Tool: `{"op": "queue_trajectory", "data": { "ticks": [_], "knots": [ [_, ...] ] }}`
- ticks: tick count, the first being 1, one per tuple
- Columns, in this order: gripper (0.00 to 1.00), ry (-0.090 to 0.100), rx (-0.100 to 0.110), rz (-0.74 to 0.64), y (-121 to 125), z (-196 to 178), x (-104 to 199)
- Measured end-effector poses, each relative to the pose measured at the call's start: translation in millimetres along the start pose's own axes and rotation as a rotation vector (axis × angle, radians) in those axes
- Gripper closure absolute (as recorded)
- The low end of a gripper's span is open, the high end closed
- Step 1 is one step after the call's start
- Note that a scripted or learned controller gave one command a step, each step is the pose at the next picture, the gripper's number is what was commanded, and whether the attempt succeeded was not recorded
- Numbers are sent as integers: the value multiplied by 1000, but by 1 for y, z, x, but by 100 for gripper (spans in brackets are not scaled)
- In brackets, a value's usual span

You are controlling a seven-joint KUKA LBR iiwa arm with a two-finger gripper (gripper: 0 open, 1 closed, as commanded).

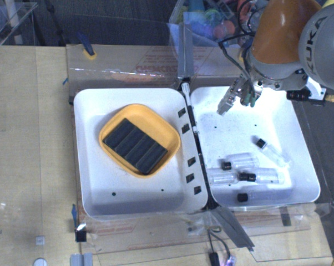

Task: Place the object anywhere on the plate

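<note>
My tool (237,98) hangs over the far side of the right shallow white bin (300,143), nothing between its tips; can't tell whether they're apart or together. The objects, small clear plastic vials with black caps (242,168), lie in that bin's near half, well short of my tool. The yellow square plate with a dark ribbed block (139,140) sits in the left bin. Best bet: come straight down on one separate vial, pinch across its body, then carry it over the divider.

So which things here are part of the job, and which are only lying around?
Part of the job:
- yellow plate
- dark ridged block on it
- gripper

Lying around:
- clear tubes with black caps
- blue clip
- box of colourful items
</note>
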State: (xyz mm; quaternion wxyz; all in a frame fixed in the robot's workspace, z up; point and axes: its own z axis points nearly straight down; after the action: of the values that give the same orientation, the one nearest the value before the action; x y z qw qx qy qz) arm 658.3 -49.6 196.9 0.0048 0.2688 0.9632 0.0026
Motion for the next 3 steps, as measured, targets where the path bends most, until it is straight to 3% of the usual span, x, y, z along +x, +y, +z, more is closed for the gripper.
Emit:
{"op": "queue_trajectory", "data": {
  "ticks": [1,2,3],
  "knots": [
    [100,5,4,-193,7,-9,13],
    [100,7,4,-334,18,11,15],
    [100,2,0,-591,45,4,22]
  ]
}}
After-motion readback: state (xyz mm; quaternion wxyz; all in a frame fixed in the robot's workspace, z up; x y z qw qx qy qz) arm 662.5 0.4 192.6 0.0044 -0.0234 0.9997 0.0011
